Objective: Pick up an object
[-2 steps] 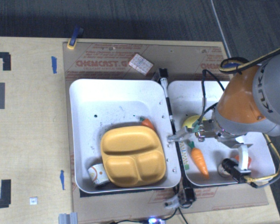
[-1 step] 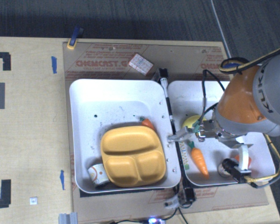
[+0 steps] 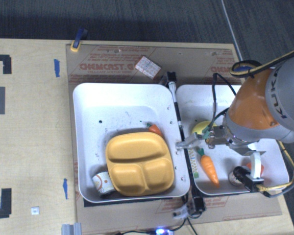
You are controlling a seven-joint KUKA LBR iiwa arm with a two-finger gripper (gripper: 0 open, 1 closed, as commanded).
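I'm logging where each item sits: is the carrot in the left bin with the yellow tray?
No, the carrot lies in the right bin, while the yellow tray sits in the left bin.

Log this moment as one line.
claw: over divider between bins | holding: nothing seen | carrot: lying in right bin | yellow tray: in left bin

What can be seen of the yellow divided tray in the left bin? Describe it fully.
The yellow tray looks like moulded plastic with rounded corners, one long section and two smaller ones. It lies flat in the left bin, filling its near half. A small orange piece peeks out at its far edge, and a small white cup-like item touches its near-left corner.
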